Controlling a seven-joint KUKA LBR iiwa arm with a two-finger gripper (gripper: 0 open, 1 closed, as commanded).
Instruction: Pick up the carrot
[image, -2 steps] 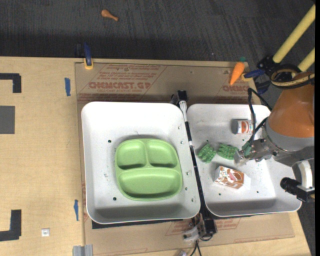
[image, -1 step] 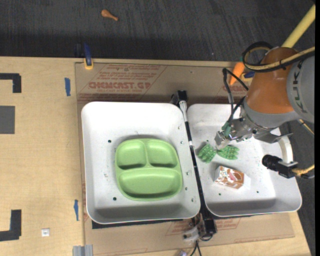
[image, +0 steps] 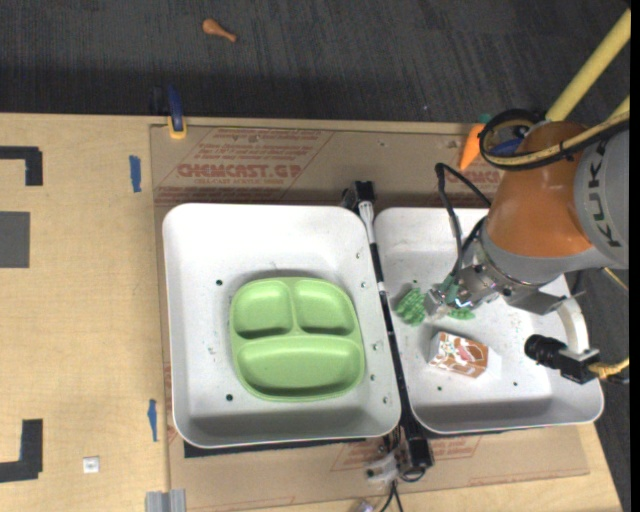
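Left bin (image: 190, 330) has a green divided plate (image: 296, 338) sitting in it. Right bin (image: 520, 405) holds a green leafy thing (image: 410, 304) and a small packet (image: 459, 354). Tool (image: 458, 296) is low there, grip unclear. Carrot (image: 218, 30) is way off on the floor.

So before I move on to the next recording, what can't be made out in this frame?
- End effector, camera view: the arm's orange band and wrist cover it from above, so its state is unclear.
- Carrot: nothing in the right bin reads clearly as one; the arm hides part of that bin.
- Green item and packet: too small to identify.
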